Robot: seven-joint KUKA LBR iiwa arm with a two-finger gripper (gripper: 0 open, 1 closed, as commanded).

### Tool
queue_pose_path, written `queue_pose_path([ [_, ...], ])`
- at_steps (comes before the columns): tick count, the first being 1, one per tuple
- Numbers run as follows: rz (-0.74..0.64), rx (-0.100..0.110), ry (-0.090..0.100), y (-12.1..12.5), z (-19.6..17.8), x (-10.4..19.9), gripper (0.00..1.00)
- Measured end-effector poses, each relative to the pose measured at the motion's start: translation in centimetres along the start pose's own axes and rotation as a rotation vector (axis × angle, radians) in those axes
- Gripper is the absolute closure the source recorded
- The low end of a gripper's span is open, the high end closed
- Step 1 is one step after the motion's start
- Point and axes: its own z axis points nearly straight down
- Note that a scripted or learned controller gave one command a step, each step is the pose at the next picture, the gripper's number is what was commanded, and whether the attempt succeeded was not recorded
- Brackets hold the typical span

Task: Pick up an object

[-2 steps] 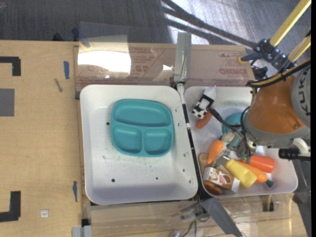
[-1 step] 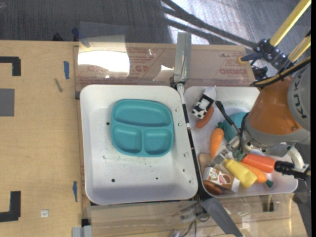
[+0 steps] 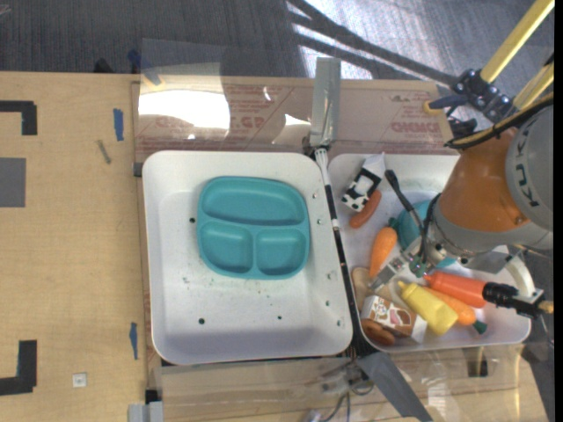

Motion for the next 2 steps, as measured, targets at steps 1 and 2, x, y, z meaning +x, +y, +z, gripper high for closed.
queue_pose_path([
  [1, 0.171, 0.002, 0.007, 4.22, 0.10, -2.58, 0.00],
  [2, 0.217, 0.001, 0.007, 5.19, 0.11, -3.40, 0.00],
])
